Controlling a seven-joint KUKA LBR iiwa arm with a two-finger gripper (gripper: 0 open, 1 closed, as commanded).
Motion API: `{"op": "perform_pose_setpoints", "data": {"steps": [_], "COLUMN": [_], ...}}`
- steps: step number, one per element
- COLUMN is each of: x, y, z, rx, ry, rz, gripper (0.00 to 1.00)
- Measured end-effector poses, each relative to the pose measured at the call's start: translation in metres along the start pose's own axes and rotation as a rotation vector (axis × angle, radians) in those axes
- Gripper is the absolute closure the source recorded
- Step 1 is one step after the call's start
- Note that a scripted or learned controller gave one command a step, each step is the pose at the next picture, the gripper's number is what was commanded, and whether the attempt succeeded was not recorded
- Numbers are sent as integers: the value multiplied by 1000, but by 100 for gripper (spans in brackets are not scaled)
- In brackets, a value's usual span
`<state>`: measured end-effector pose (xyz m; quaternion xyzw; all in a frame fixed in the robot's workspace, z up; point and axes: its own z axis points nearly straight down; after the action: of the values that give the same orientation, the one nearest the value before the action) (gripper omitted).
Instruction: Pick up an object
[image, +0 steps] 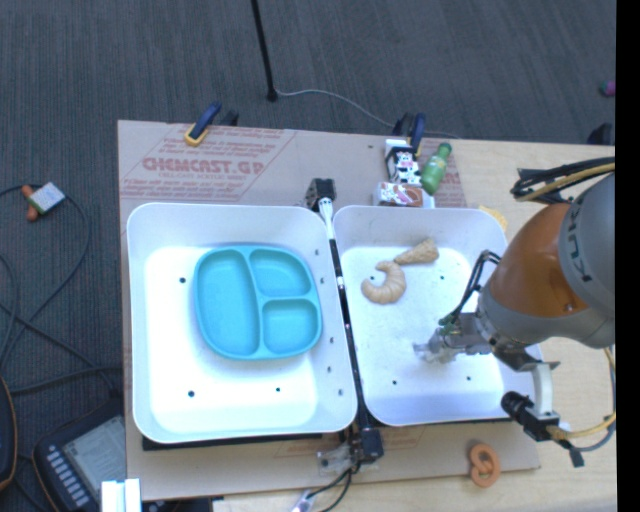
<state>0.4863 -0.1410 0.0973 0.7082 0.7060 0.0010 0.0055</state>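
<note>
Two tan croissant-shaped pieces lie in the right bin (420, 400): a curled one (385, 283) near the middle and a smaller one (418, 253) just behind it. My gripper (436, 348) hangs low over the right bin's floor, in front of and to the right of the curled piece, apart from both. The grey and orange wrist covers most of it.
The left bin (165, 400) holds a blue three-compartment plate (258, 302). A green bottle (435, 168) and small clutter stand behind the right bin. An orange ring (484, 464) lies on the board in front of the right bin. Cables run along the bench's right side.
</note>
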Motion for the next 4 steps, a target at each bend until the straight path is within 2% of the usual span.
{"op": "perform_pose_setpoints", "data": {"steps": [1, 2, 3, 4], "x": [86, 124, 123, 123], "y": [81, 3, 3, 3], "z": [-87, -118, -118, -118], "rx": [8, 10, 10, 10], "ry": [7, 6, 6, 6], "rz": [-5, -3, -4, -4], "gripper": [100, 100, 0, 0]}}
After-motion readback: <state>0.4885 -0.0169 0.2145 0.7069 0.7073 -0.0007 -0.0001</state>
